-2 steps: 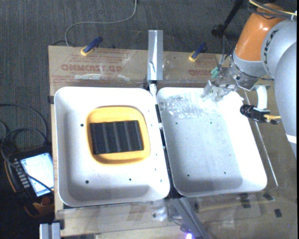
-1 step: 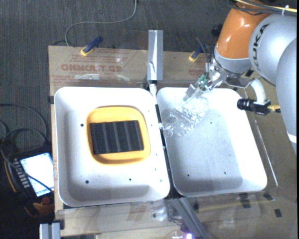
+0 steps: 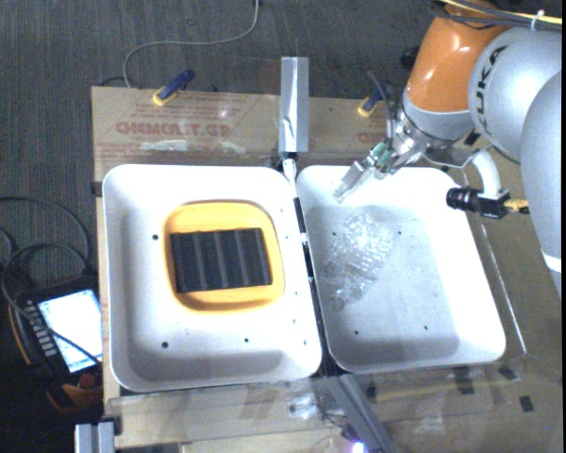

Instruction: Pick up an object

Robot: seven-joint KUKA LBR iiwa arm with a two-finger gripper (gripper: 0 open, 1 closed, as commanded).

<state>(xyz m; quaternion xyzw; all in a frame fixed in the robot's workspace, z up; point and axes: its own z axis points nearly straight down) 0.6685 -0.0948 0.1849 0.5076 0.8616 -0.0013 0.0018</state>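
Nearest, along the bench's front edge: white bins (image 3: 123,281) side by side. Left bin: yellow tray (image 3: 224,256) with dark ribbed insert, lying flat. Right bin: clear crumpled plastic (image 3: 357,253) near its middle, untouched. Gripper (image 3: 344,189) tilted over the right bin's far-left corner, apart from the plastic; open or closed, cannot tell. Blue clamps (image 3: 173,85) beyond, on the board.

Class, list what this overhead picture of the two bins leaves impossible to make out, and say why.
- Pincer in the camera view: blurred and small over the right bin, so its state is unclear.
- Clear plastic object in the right bin: transparent against white, so its outline and type are uncertain.
- Arm: cut off by the right and top edges.
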